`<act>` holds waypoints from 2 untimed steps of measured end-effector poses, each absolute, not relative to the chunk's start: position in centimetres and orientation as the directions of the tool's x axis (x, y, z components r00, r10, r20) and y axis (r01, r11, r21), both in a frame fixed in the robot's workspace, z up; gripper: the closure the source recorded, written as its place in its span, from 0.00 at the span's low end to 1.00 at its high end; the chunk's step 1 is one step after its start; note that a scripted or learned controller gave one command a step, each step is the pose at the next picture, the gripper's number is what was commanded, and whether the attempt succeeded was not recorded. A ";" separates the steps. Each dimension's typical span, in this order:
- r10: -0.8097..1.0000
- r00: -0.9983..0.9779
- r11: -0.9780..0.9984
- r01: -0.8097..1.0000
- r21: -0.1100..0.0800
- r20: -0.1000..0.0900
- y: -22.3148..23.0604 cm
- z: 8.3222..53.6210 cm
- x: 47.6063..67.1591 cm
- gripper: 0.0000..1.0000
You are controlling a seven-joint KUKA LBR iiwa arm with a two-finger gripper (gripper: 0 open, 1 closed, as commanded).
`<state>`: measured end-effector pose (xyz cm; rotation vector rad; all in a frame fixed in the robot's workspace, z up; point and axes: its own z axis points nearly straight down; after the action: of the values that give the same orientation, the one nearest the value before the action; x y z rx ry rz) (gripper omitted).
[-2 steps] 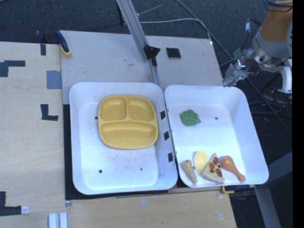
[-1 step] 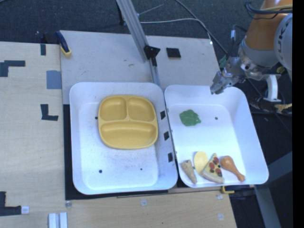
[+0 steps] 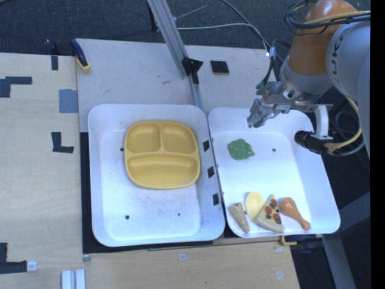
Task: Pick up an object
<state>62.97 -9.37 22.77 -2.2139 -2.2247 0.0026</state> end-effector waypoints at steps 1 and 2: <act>1.000 -0.005 0.005 1.000 -0.004 0.001 -4.7 22.7 60.1 1.00; 1.000 -0.006 0.006 1.000 -0.005 0.001 0.9 21.6 58.4 1.00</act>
<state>58.39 0.88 21.60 -2.2115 -2.2255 0.0036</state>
